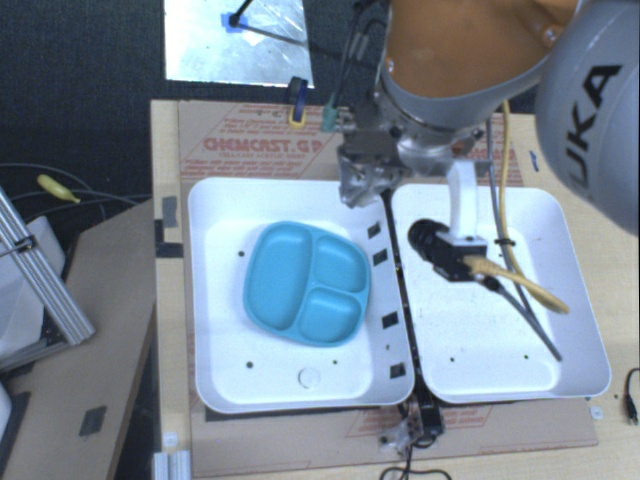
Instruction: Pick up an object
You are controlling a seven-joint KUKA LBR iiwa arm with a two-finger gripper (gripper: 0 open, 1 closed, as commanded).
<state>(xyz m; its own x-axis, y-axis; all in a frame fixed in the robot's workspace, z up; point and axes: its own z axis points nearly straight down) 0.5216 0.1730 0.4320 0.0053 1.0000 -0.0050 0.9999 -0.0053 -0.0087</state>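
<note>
A light blue divided plate (305,283) lies flat in the middle of the left white bin (215,268); it has three compartments. My gripper (362,186) hangs over the far end of the divider between the two bins, above and to the right of the plate's back edge, apart from it. The grey arm with its orange band (470,28) comes in from the upper right and hides the back of the right bin (570,298). Nothing shows between the gripper's tips.
A cardboard sheet (250,143) lies under both bins. A small pale round mark (308,376) sits near the left bin's front wall. Black tabs (385,258) line the divider between the bins. A metal frame (35,278) stands far left.
</note>
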